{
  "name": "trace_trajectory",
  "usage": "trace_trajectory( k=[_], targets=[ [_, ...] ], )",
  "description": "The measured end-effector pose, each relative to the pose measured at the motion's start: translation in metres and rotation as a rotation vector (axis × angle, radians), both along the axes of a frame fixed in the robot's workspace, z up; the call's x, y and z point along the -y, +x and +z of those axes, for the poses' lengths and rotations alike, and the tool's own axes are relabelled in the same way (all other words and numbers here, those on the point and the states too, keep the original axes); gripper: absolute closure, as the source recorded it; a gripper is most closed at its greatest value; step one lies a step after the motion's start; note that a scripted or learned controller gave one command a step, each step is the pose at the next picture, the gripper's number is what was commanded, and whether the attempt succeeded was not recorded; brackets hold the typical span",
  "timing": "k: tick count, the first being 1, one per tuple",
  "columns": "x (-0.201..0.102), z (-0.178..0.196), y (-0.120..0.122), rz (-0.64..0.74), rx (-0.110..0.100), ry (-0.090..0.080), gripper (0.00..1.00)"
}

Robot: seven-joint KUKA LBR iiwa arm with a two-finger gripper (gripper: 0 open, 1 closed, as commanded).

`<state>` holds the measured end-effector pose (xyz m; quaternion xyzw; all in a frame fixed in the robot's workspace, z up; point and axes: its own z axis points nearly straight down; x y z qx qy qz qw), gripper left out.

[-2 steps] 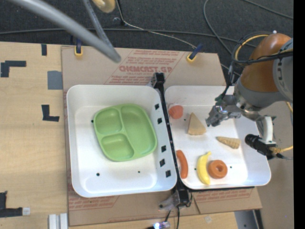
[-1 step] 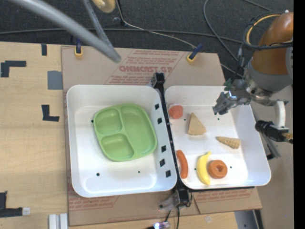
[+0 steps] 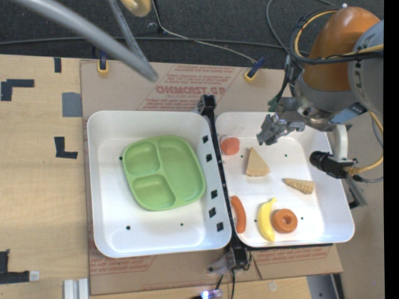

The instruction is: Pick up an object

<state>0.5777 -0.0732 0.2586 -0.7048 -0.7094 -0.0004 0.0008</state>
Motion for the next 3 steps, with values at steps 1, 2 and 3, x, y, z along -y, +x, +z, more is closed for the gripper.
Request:
trace_trajectory(
  k=[1, 2, 3],
  targets=[
    [-0.050, 0.002, 0.014, 0.000, 0.000, -0.001, 1.00],
    [-0.104, 0.001, 0.028, 0.000, 0.000, -0.001, 1.00],
    [-0.160, -0.018, 0.038, 0.000, -0.002, -0.001, 1.00]
  ],
)
